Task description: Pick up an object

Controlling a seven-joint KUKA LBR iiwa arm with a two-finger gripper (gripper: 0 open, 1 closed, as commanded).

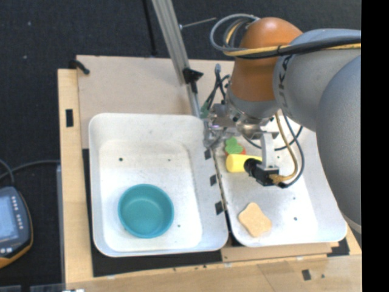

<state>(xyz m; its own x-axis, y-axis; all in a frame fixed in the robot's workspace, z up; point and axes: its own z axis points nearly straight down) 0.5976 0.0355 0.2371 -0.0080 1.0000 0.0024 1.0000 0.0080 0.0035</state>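
Gripper [226,140] fingers are hidden under the wrist hardware, so their state cannot be told; nothing is seen held. Nearest, at six o'clock in the right bin [304,224], a tan sponge-like block [254,219] is seen, soft-edged and porous. At seven o'clock, in the left bin [103,132], a teal bowl [146,210] is set, smooth and round. Farther in, at the right bin's ten o'clock, a yellow block [236,163] and a green piece [233,145] are found just below the gripper. The approach step is judged to be in hand; a straight descent onto the yellow block is called for next.
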